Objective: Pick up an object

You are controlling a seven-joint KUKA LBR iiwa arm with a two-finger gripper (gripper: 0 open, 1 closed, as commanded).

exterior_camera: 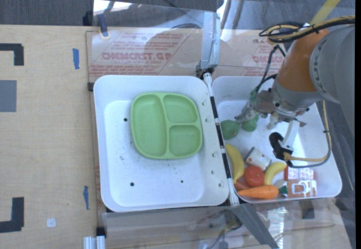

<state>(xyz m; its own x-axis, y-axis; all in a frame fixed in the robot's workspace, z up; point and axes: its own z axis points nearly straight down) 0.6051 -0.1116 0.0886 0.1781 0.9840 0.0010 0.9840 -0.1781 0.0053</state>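
Note:
The right bin (327, 146) holds the objects. A green round piece (229, 128) lies near its left wall, and a smaller green piece (250, 124) sits just right of it. My gripper (251, 114) hangs low over the smaller green piece, at or just above its top. The grey arm with its orange band (299, 67) reaches in from the right. Toward the front lie a yellow banana (235, 160), a red tomato (254, 176), an orange carrot (259, 191), a second small banana (274, 170), a small white carton (258, 158) and an orange-and-white box (299, 181).
A green divided plate (166, 125) lies in the left bin (113, 186). A ridge (217, 129) separates the two bins. A black and yellow cable (282, 152) loops from the wrist over the right bin. Clear panels (152, 39) stand behind the bins.

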